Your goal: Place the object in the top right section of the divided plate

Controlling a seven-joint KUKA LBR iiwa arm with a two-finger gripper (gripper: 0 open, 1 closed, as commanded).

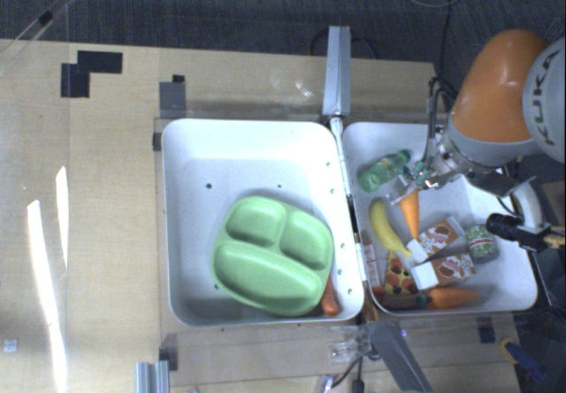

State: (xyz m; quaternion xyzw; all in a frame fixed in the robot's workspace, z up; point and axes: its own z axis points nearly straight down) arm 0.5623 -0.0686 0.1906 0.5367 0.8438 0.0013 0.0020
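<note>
A green divided plate (272, 255) lies in the left bin (190, 205), toward its front right. Its two small sections face the back and its large section faces the front. My gripper (423, 177) hangs low in the right bin (522, 289), near the back. It is just above the top end of an orange carrot (410, 216) and right of a green bottle (383, 171). Whether anything sits between its fingers is hidden.
The right bin also holds a banana (386, 228), two small cartons (439, 239) (449, 270), a green-lidded can (480, 243), a second carrot (453, 297) and a pizza-like piece (398, 281). An orange item (329, 301) lies by the plate's front right rim.
</note>
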